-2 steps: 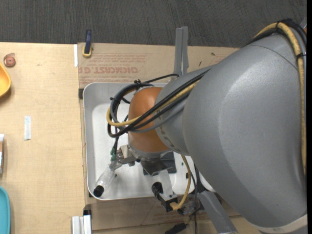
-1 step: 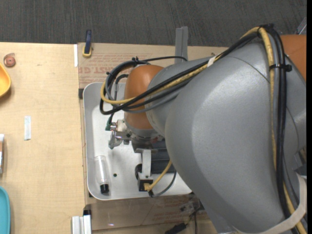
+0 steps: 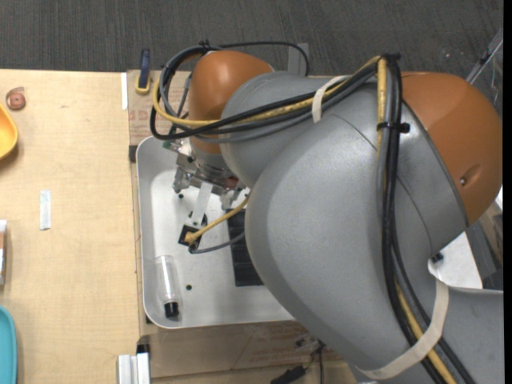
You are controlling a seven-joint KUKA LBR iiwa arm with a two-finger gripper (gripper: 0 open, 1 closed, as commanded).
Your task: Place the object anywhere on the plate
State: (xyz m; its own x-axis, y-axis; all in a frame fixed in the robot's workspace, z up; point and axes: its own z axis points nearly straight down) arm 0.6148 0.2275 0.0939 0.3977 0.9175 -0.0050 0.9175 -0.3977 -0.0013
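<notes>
The gripper (image 3: 190, 184) was seen low over the far part of the white bin (image 3: 152, 214), under the bulk of the arm (image 3: 336, 214). How wide it stood could not be told, nor whether anything was held in it.

The object was judged to be the clear tube (image 3: 166, 282) with a black cap. It lay on the bin floor near the near-left corner, cap end toward the near wall, well apart from the gripper. A black ribbed thing (image 3: 242, 254) lay beside it to the right, partly hidden by the arm.

No plate could be named with certainty. A yellow curved thing (image 3: 5, 134) and a teal one (image 3: 5, 342) were cut off at the left edge of the wooden table (image 3: 72, 150), and either might have been it.

The step in hand was judged to be the reach for the tube, with nothing yet picked up. For that to be done well:

- The gripper would have to be brought over the tube's middle.
- The grip would have to be set across the tube's width, since a smooth round tube was expected to roll or slip if taken endwise.
- Room would have to be kept from the left wall.
- The hold would have to be proved by a small lift before the tube was carried over the wall toward the table.
</notes>
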